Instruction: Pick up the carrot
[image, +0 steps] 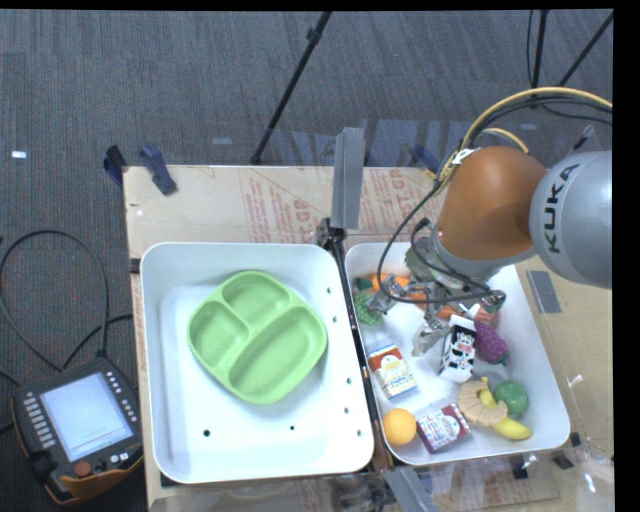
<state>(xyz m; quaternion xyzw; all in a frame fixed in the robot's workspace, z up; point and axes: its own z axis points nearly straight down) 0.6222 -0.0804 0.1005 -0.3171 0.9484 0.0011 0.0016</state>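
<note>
The carrot (388, 287) lies in the right bin (540, 370) at its upper left. Only its orange body and the green leafy end (367, 306) near the bin's left wall show, and the wrist covers part of it. My gripper (436, 318) hangs under the orange wrist band, low over the bin, just right of the carrot. It sits close above a cow-print milk carton (460, 352). The wrist and cables hide the gripper's tips.
The right bin also holds purple grapes (491, 341), a small juice box (392, 370), an orange (399, 427), a red packet (441, 427), a banana (503, 420) and a green pepper (511, 396). A green divided plate (258, 336) lies in the left bin (170, 400).
</note>
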